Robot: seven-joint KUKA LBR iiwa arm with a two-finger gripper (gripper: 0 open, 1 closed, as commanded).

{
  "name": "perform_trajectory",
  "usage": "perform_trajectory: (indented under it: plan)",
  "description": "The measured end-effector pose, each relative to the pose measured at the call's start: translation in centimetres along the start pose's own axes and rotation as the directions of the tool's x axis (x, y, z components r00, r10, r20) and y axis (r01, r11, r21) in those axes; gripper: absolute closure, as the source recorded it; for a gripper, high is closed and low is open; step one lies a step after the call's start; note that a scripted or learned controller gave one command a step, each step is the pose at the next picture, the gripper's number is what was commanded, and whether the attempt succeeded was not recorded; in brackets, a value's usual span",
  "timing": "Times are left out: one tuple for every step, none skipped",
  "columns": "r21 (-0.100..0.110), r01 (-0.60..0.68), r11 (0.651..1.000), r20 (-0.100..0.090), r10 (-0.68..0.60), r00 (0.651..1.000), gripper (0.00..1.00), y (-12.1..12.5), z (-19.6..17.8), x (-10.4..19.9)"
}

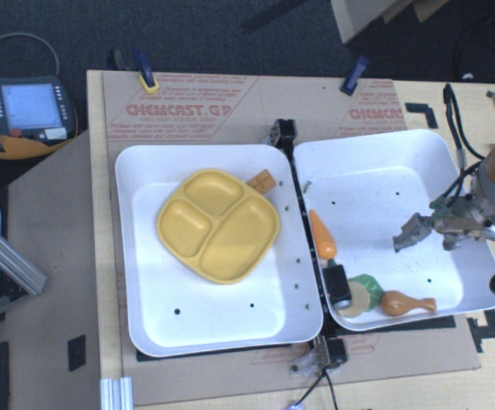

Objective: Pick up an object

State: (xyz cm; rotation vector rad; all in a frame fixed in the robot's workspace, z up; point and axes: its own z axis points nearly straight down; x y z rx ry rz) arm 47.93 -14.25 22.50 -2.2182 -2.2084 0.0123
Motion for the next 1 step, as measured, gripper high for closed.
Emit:
perform_trajectory:
  plan:
    - [-0.014, 0.004, 1.0, 0.003, -0.004, 1.0, 0.0, 0.28, -0.65, 0.05]
